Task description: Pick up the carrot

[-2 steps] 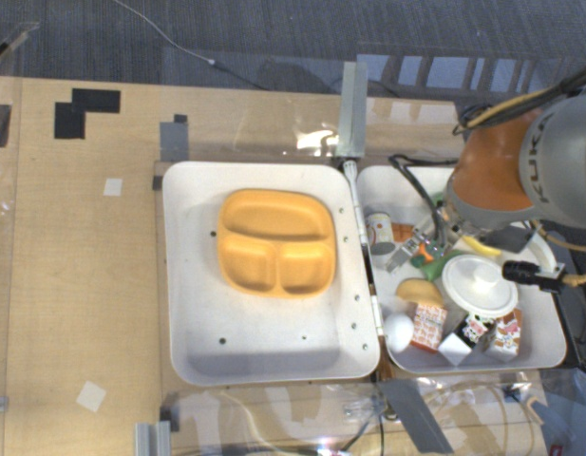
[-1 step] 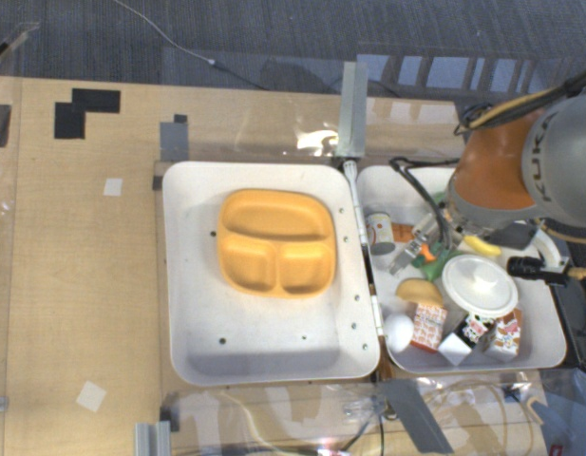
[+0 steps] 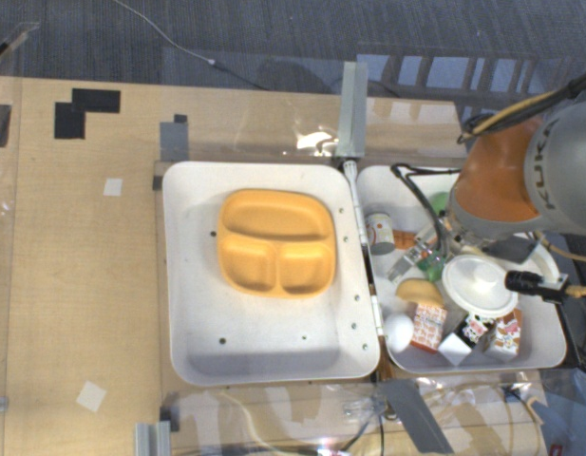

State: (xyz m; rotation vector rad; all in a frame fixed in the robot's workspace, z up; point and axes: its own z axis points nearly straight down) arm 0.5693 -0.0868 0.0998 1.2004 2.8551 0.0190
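Note:
The carrot (image 3: pixel 405 240) shows as a small orange piece in the upper left part of the right bin (image 3: pixel 555 350), just right of a small can (image 3: pixel 378 228). My arm, with its orange band (image 3: pixel 492 183), leans over this bin from the right. The gripper (image 3: pixel 422 255) reaches down and to the left, its tip right beside the carrot among the clutter. The arm's body hides much of the gripper, and I cannot tell whether it touches the carrot.
The left bin (image 3: pixel 193 283) holds a yellow divided plate (image 3: pixel 276 241). In the right bin lie a white egg (image 3: pixel 399 331), a tan rounded item (image 3: pixel 421 291), a white round lid-like object (image 3: pixel 478 283) and small printed cartons (image 3: pixel 428 326). A metal post (image 3: pixel 352 112) stands behind the bins.

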